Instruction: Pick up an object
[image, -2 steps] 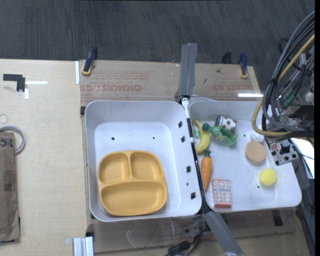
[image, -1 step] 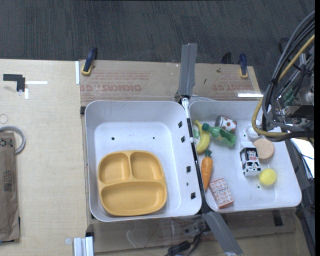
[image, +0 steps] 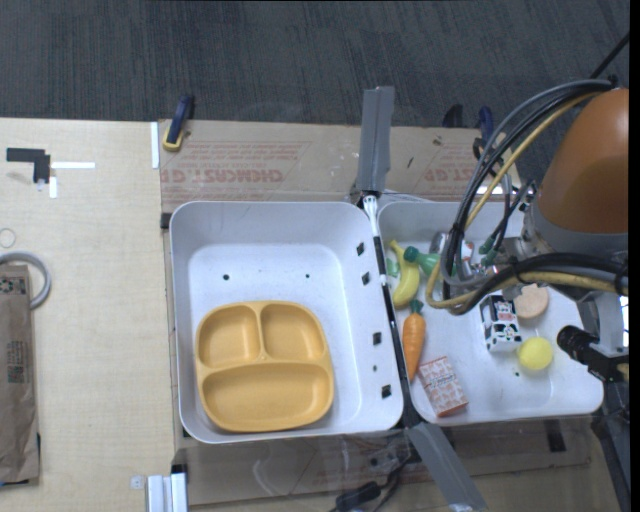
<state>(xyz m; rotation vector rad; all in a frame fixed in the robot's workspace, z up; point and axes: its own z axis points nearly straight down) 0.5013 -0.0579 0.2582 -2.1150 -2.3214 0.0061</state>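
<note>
1. Yellow-orange plastic is what grabs the eye: a divided plate (image: 265, 362) with three compartments sits flat in the left bin (image: 190, 300), toward its near side. Smooth, glossy, rounded corners, low rim, so I'd guess it's awkward for a two-finger grab.
2. Everything small is in the right bin (image: 560, 400), probably so the arm, coming in from the right, has its pick targets close. Along the wall next to the divider there's a toy banana (image: 406, 280) with a green piece (image: 420, 260) just beside it, and a toy carrot (image: 413, 342) lying lengthwise below them.
3. Near the front edge is a small reddish box (image: 441, 386), flat-faced, looks like printed card. Further right there's a yellow ball (image: 536, 354), a pale round disc-ish thing (image: 532, 301) and a small white box with dark print (image: 500, 322), all close together.
4. Over that bin hangs the arm's orange dome (image: 595, 160), with a bundle of black and yellow cables (image: 480, 220) looping down over the bin's back half.
5. Jaws: honestly can't tell, the cabling and arm body cover that area.
6. My read: nothing looks lifted yet, all the items seem to rest on the bin floor.
</note>
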